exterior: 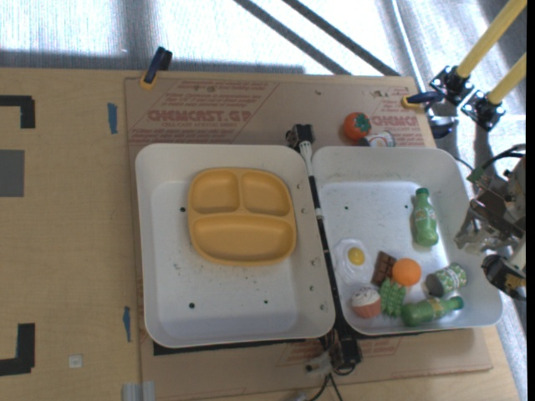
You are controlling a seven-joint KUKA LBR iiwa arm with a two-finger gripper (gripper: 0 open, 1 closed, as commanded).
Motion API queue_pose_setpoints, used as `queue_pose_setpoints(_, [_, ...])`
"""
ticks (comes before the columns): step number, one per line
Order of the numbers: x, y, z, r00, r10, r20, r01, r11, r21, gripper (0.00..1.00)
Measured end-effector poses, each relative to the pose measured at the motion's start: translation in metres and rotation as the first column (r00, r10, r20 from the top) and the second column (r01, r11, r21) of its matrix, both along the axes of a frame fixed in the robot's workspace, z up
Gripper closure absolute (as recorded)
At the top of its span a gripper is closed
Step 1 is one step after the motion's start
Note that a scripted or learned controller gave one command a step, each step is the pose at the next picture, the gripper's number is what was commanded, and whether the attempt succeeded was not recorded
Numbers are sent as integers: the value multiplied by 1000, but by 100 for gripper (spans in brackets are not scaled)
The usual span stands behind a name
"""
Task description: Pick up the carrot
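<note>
The carrot (405,272) lies in the front part of the right bin (368,192). It shows as a rounded orange body with a green leafy tuft at its lower left. Small toys crowd around it. My gripper (485,230) hangs at the right bin's right rim, to the right of the carrot and a little farther back, apart from it. Nothing shows in the gripper.
Around the carrot lie a brown chocolate piece (383,266), a fried egg (354,256), a cupcake (365,304), a lying green bottle (430,309) and a small can (449,279). Another green bottle (424,217) lies farther back. A yellow divided plate (242,215) sits in the left bin (159,249).
</note>
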State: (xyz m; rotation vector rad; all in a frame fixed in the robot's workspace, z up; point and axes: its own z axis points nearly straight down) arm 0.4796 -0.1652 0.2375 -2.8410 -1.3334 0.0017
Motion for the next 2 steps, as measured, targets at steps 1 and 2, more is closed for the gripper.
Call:
queue_pose_setpoints(1, [0, 62, -28, 889, -458, -3, 458, 889, -1, 100])
queue_pose_setpoints(2, [-1, -33, -83, 813, -582, -3, 582, 813, -2, 100])
